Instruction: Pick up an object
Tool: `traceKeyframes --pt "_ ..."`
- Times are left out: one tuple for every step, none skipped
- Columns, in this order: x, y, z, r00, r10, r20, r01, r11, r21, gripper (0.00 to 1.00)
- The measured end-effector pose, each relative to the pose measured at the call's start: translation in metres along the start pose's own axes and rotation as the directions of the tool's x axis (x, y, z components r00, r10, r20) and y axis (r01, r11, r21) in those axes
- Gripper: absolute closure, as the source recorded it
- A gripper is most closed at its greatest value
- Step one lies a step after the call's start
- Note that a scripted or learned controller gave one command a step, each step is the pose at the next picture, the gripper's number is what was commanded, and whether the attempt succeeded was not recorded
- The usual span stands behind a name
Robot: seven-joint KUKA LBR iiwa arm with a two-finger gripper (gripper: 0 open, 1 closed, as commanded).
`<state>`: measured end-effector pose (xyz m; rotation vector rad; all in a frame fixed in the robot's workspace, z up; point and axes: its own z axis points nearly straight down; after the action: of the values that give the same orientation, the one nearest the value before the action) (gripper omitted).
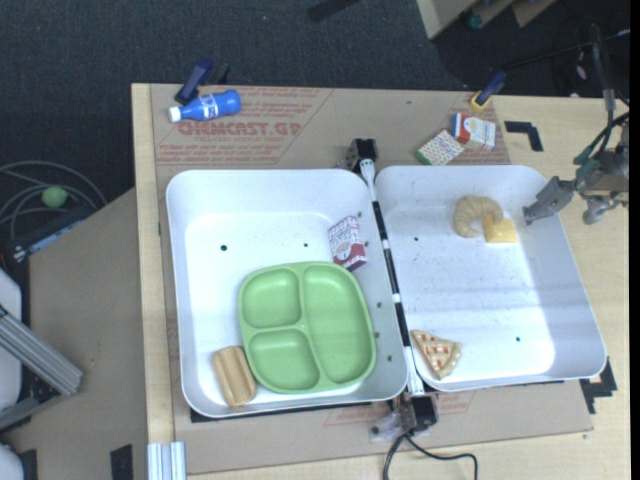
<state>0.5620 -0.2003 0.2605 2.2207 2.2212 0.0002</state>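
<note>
Clerk: State of the worktop [300, 118]?

Inspector: Brown board surface; two shallow white bins side by side, their inner rims touching; left bin [200, 208], right bin [560, 278].

Clerk: Contents, left bin?

Inspector: Green divided plate [305, 326], three compartments, lying flat toward the near side; tan bun-like piece [233, 375] just beside the plate's near-left corner; small red-and-white packet [346, 241] near the plate's far-right edge, close to the bin's right wall.

Clerk: Right bin?

Inspector: Croissant [475, 213] at the far side; yellow block [501, 231] touching its right end; waffle-patterned wedge [436, 354] in the near-left corner, well apart from the other two.

Clerk: And the hand?

Inspector: Hand [585, 190] sits at the far-right rim of the right bin, on the arm coming in from the right; one dark part of it points toward the croissant and yellow block, near them but apart from both; whether the hand is apart or together I cannot tell at this angle; nothing seen clamped in it.

Clerk: Anything outside the bins?

Inspector: Blue bottle [208, 106] lying on its side at the far-left of the worktop; two small cartons [457, 140] beyond the right bin's far rim.
</note>
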Motion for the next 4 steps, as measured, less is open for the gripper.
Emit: traceKeyframes --pt "0.037 0.067 0.047 1.0 -0.002 -0.001 0.002 1.0 0.0 0.0" --pt "0.03 0.086 0.14 1.0 0.0 -0.001 0.0 1.0 0.004 0.0" --pt "0.035 0.098 0.175 1.0 -0.001 0.0 0.001 1.0 -0.001 0.0" --pt "0.035 0.102 0.159 1.0 -0.002 0.002 0.002 1.0 -0.014 1.0"
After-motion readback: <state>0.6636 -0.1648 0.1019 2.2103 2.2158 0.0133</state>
